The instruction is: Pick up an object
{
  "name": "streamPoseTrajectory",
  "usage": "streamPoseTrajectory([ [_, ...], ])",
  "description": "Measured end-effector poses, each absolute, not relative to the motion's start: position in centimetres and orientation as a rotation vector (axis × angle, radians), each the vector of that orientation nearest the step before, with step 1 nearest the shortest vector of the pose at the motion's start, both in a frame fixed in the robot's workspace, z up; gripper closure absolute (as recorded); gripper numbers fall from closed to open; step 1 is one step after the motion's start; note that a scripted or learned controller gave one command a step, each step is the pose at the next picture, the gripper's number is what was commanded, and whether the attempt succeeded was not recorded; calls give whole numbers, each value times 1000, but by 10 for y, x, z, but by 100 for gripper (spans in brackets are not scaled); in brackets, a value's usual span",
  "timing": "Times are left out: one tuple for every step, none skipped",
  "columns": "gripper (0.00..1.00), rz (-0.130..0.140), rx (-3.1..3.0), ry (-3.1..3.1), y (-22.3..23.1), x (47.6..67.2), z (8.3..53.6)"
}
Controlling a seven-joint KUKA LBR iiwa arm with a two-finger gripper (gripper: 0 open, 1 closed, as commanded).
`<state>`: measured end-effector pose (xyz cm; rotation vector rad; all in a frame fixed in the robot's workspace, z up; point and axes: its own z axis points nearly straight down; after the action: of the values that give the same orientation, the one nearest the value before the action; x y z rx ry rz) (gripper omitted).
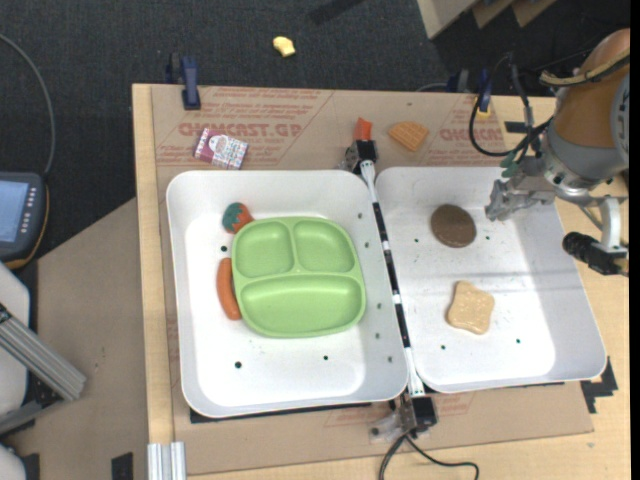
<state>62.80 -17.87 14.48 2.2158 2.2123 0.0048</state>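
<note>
The nearest candidate for pickup is the brown round patty point(454, 226), which lies flat on the floor of the right bin point(560, 353), in the far half of that bin. My gripper point(503, 202) is positioned just to the right of the patty and slightly farther back, low over the bin floor, with nothing visible between its fingers. I cannot tell from this view whether the fingers are apart or together, as the tips are small and partly masked by the wrist body. The relation that governs the coming move is this: the patty lies to the left of my gripper and slightly nearer, close beside it but apparently not in contact. The patty is nearly circular, so it presents no useful long axis, and I judge that any approach angle would serve equally. A second candidate, the tan bread-shaped piece point(470, 308), rests in the near half of the same bin, well apart from my gripper. The left bin point(200, 368) holds a green divided plate point(297, 275), with an orange carrot-like item point(228, 288) along its left edge and a small red-and-green item point(236, 216) at its far left corner; all are well apart from my gripper.
</note>
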Motion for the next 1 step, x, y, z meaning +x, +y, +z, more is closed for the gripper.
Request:
streamPoseTrajectory([
  [0,0,2220,2221,-176,626,141],
])
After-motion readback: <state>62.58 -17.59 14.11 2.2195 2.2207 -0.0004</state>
